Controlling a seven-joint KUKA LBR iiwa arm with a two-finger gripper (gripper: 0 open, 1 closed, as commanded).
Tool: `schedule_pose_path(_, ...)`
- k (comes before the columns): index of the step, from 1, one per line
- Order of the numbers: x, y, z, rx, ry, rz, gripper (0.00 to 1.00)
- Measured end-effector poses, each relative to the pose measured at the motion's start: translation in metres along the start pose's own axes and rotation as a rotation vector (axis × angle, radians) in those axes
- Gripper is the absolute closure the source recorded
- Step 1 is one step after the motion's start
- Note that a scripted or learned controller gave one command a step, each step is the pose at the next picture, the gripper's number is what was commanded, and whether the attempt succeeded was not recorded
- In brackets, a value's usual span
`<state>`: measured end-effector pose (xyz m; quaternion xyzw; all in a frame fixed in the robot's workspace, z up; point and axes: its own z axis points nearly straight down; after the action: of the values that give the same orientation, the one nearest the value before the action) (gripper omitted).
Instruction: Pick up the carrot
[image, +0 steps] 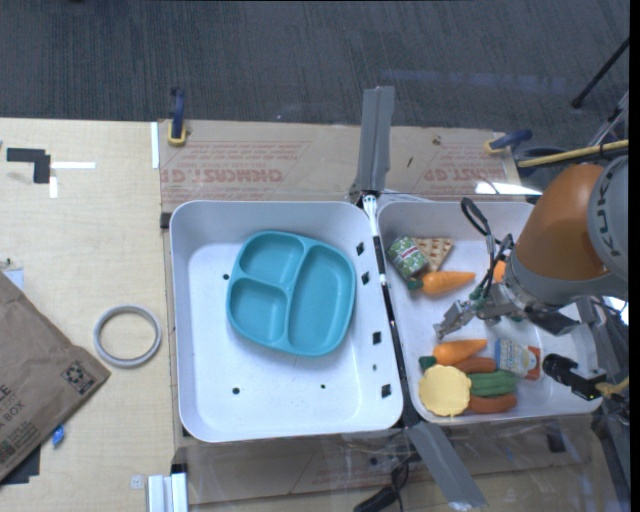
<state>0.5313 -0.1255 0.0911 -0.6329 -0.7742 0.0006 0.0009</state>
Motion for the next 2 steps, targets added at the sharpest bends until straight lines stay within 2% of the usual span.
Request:
schedule_pose_path(1,0.0388,-0.0475,0.0000,0.000,0.000,-0.103,0.00)
schedule_pose_path(2,0.0381,-0.0467,-0.0090,-0.003,0.000,-0.099,1.00)
